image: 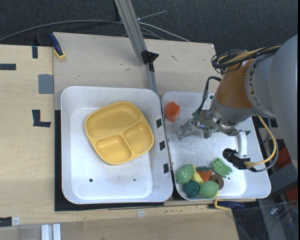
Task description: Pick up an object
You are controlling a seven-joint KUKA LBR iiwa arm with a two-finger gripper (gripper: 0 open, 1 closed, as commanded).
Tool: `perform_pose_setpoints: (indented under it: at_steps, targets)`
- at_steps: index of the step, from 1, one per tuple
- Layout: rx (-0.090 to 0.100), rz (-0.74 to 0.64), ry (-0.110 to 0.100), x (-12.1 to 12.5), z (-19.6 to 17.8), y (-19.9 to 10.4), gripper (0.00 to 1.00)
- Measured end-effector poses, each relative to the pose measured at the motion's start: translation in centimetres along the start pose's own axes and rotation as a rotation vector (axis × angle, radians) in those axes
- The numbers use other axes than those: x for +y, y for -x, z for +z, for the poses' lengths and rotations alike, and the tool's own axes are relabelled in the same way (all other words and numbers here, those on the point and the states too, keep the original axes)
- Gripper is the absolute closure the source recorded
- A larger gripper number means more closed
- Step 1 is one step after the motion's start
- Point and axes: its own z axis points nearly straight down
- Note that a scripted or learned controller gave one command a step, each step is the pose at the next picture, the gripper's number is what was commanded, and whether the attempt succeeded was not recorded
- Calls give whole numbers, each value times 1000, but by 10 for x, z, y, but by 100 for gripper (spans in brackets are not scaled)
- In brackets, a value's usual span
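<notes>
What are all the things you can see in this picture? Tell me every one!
White bins: 2, white, side by side on the bench; left bin, right bin.
Divided plate: 1, yellow, three sections, in the left bin.
Orange object: 1, orange, top left corner of the right bin.
Toy pile: 1 cluster, mostly green with bits of yellow, orange and teal, at the near edge of the right bin; exact number of pieces is hard to tell.
Metal post: 1, grey, slanting up from between the bins.
Clamp: 1, blue and yellow, back left corner of the bench.
Robot arm: 1, grey with an orange band, reaching from the right.
Gripper: 1, metal, over the right bin.
</notes>
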Motion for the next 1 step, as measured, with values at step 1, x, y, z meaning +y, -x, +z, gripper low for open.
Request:
perform_pose_setpoints:
  at_steps: [1]
  targets:
    - [-1,-1,6,0,22,0,0]
